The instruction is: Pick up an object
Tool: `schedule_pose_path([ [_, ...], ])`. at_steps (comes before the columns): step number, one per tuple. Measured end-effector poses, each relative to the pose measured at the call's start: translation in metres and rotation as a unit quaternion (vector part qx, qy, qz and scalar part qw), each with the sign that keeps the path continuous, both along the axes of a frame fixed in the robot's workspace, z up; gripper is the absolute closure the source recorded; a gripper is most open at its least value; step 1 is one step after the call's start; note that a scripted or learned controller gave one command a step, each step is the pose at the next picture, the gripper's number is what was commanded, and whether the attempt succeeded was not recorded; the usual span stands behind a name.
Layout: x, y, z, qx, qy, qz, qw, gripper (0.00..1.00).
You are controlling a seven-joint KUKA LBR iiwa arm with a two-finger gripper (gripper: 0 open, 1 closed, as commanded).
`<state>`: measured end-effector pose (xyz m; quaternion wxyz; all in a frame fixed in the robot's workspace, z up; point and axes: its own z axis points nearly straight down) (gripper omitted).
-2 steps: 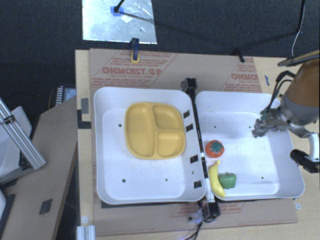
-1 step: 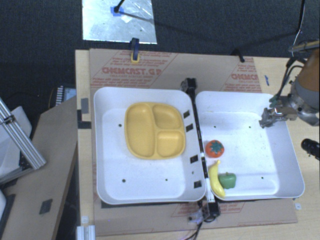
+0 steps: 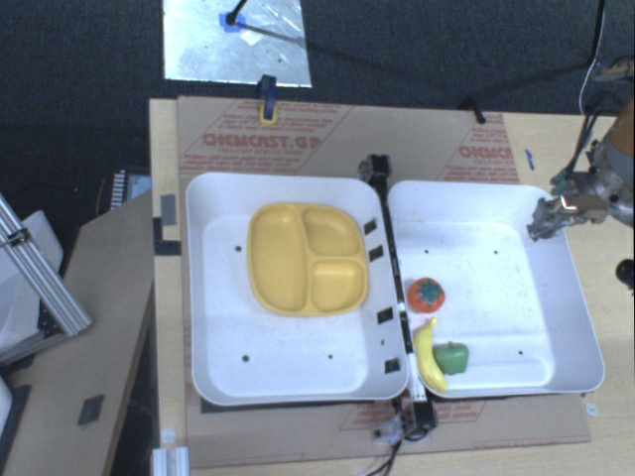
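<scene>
Gripper [image 3: 544, 221]: over right edge of right bin [image 3: 496, 216], finger state impossible to tell.
Tomato [image 3: 426, 295]: near left wall of right bin.
Banana [image 3: 429, 357]: front-left corner of right bin, touching green pepper [image 3: 452, 357].
Left bin [image 3: 213, 286]: holding yellow divided plate [image 3: 306, 259], centred.

The grey arm [image 3: 613, 172] comes in from the right, its gripper [image 3: 544, 220] low and pointing left (too blurred to read the jaws).
</scene>
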<state>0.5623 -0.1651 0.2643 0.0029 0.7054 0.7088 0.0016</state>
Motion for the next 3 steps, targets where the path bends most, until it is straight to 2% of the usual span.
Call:
schedule_pose_path([
  [3,-0.001,0.18,-0.021,0.0016,0.002,0.003,1.0,1.0],
])
